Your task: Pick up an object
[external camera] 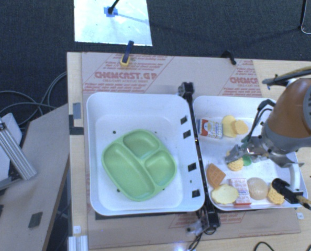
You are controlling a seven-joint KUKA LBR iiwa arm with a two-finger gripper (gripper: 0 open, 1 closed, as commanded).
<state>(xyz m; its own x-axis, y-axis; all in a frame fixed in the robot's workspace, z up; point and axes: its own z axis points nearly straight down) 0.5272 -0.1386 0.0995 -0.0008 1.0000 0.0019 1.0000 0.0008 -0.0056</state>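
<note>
Claw [238, 156] low in right bin [213, 104] centre, touching yellow food piece [235, 164], finger state unclear; green tray [139, 163] in left bin [100, 109].

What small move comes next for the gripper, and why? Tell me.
Probably lower a little and close. The gripper sits low in the right bin, right over a small yellow piece with a green bit beside it; nothing is visibly between its fingers yet.
</note>
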